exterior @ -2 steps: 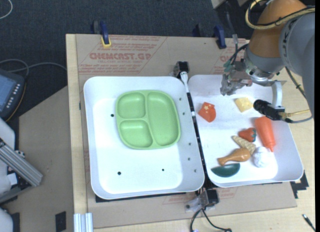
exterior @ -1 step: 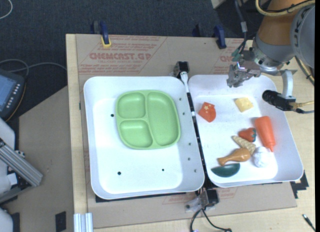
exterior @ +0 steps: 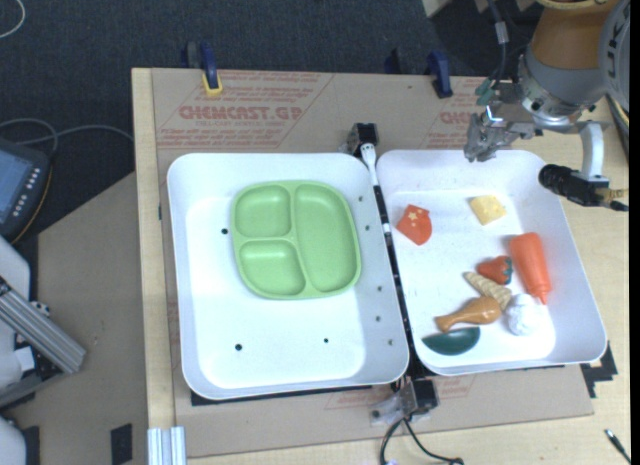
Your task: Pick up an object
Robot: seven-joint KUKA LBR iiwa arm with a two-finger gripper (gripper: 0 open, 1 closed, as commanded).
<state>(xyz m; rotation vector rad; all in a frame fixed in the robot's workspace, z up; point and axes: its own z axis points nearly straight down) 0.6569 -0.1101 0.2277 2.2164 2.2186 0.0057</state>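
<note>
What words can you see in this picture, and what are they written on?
"CHEMCAST GP" in red letters, on the brown board under the bins, above the left bin; the last letters are blurry.
More red letters on the same board, near the gripper above the right bin: partly hidden and too blurred to read.
Faint red print along the board's front edge: too small to read.
The green plate and the toys carry no words.

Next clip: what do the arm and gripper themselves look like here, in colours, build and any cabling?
The arm is a thick rounded body with a broad orange band, grey below it toward the wrist. A silver metal flange sits under that, and a small grey metal gripper hangs from it. Black cables loop along the arm's left side, and a black cylindrical part sticks out beside a pale bracket.
</note>
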